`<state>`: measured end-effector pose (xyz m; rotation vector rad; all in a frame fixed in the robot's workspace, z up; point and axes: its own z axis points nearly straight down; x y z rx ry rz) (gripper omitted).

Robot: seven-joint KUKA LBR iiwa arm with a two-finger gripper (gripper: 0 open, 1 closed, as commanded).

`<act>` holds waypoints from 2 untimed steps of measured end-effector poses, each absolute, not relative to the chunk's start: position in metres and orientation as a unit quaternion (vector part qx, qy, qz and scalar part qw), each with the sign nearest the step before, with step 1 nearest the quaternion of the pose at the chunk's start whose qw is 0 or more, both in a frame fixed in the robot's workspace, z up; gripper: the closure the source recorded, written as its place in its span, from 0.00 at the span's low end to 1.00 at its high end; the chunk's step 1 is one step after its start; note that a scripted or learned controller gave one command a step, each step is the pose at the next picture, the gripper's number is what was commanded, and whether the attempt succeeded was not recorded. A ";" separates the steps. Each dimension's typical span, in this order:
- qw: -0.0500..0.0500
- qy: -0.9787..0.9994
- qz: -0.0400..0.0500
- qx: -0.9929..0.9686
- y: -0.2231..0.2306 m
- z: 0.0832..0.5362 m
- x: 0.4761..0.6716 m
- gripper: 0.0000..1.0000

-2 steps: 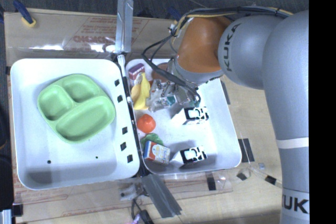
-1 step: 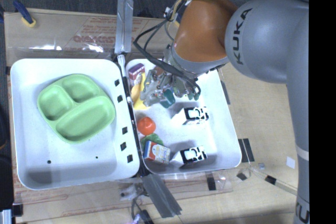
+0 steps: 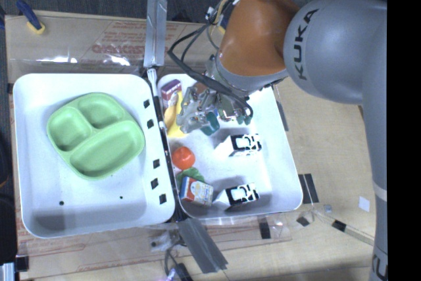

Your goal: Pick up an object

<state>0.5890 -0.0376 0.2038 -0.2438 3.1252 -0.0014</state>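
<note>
Nothing is lifted yet, so the pick is still to be made. The gripper (image 3: 209,112) is low over the far part of the right bin (image 3: 290,171), among the clutter. Metal and cable hide its tips, so I cannot tell whether it is open or closed, or whether it touches anything.

A teal piece (image 3: 211,122) sits right at the gripper, and a yellow item (image 3: 172,118) just to its left. A black-and-white toy (image 3: 245,145) lies near, lower right. Below, further off, are a red ball (image 3: 183,156), a carton (image 3: 196,191) and a second toy (image 3: 241,194). What remains, by my judgement, is closing on one and raising it.
</note>
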 end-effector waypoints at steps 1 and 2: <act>0.005 0.997 -0.001 -0.081 -0.036 0.214 0.590 1.00; 0.001 0.999 0.000 -0.037 -0.004 0.227 0.537 1.00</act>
